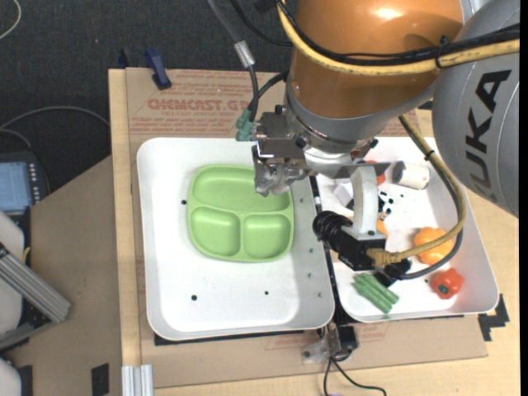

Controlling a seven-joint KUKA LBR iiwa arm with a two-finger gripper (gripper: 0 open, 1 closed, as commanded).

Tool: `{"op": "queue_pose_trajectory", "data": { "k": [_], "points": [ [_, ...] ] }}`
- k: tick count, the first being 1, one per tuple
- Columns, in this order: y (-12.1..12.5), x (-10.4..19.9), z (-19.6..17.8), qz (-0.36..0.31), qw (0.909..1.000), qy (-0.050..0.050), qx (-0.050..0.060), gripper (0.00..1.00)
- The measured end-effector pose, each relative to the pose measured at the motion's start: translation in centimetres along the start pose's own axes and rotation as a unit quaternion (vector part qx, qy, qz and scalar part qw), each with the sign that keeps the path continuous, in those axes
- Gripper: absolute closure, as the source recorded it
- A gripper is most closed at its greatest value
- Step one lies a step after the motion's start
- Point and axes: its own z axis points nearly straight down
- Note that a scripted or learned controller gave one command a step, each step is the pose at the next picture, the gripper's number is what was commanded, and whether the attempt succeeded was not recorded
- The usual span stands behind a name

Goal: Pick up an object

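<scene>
A light green divided plate [239, 221] lies in the left bin [165, 287], toward its right side. My gripper [272, 178] hangs over the plate's upper right edge, low and close to its rim. I see nothing held in it. The right bin [474, 295] holds an orange fruit [429, 242], a red pepper-like toy [447, 281], a green ridged piece [375, 291] and a white cylinder [412, 176]. The arm's big orange band and wrist hide the upper left part of the right bin.
A white piece with black dots [384, 205] lies mid right bin. A black fitting with cables [346, 244] hangs from the arm over the divide between the bins. Cardboard [190, 97] underlies both bins. Small black specks dot the left bin floor.
</scene>
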Motion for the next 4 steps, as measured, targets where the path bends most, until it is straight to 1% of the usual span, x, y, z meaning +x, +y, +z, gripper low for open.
{"op": "queue_pose_trajectory", "data": {
  "k": [1, 2, 3, 4],
  "points": [
    [0.0, -7.5, 8.7, 0.01, 0.9999, -0.003, 0.002, 1.0],
    [0.7, -13.0, -7.3, 0.009, 0.9999, 0.001, -0.014, 1.0],
    [3.7, -7.2, 2.6, 0.003, 1.0, -0.001, 0.002, 1.0],
    [3.7, -7.4, 0.9, 0.005, 1.0, 0.0, -0.005, 1.0]
  ]
}}
